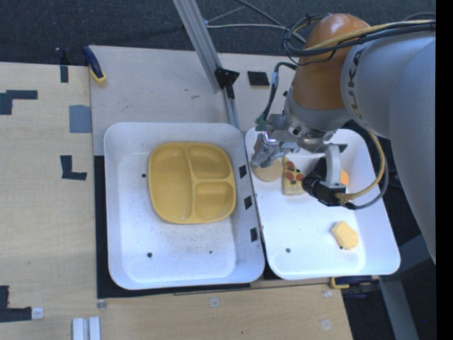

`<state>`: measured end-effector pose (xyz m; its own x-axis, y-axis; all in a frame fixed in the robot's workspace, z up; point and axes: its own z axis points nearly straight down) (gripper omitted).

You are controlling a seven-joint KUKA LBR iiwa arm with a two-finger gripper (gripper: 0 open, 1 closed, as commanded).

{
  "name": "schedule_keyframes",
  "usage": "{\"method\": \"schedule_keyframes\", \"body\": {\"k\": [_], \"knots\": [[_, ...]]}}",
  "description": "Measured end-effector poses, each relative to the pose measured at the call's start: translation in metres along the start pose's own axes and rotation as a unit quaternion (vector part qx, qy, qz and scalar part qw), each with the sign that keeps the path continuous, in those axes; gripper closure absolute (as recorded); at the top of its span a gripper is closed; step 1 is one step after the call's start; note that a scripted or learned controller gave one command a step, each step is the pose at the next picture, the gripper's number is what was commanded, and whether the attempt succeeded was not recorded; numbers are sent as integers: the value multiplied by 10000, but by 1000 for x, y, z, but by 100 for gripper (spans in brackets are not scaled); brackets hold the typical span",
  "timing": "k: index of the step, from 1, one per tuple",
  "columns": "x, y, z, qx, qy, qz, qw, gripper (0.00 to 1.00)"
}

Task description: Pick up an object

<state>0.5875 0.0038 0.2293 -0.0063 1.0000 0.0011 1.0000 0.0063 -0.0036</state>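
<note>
- While the grey arm with the orange band (pixel 333 41) reaches in from the 3 o'clock side, its two-finger gripper (pixel 267 151) hangs low over the far left part of the right shallow white bin (pixel 311 257).
- The metal fingers (pixel 263 147) are seen from above, and I cannot tell if they are apart or together, or if something is between them.
- Just under the gripper, at its 6 o'clock, lies a small round beige object (pixel 266 171), partly hidden by the gripper.
- At 3 o'clock from this round object lies a pale block with red marks (pixel 290 178), just beside it.
- A small yellow sponge-like piece (pixel 345 235) lies in the same bin toward 5 o'clock from the gripper, well apart from it.
- A small orange thing (pixel 344 178) shows behind the black cable part of the wrist; its shape is not clear.
- The left shallow white bin (pixel 127 261) holds a yellow plastic plate with three compartments (pixel 192 183), lying flat, at 9 o'clock from the gripper.
- The two bins stand side by side and touch along their edges.
</note>
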Motion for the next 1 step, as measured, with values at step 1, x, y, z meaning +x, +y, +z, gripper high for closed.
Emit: {"method": "schedule_keyframes", "body": {"k": [1], "knots": [[51, 9, -8, -14, 0, -3, 10000, 100]]}}
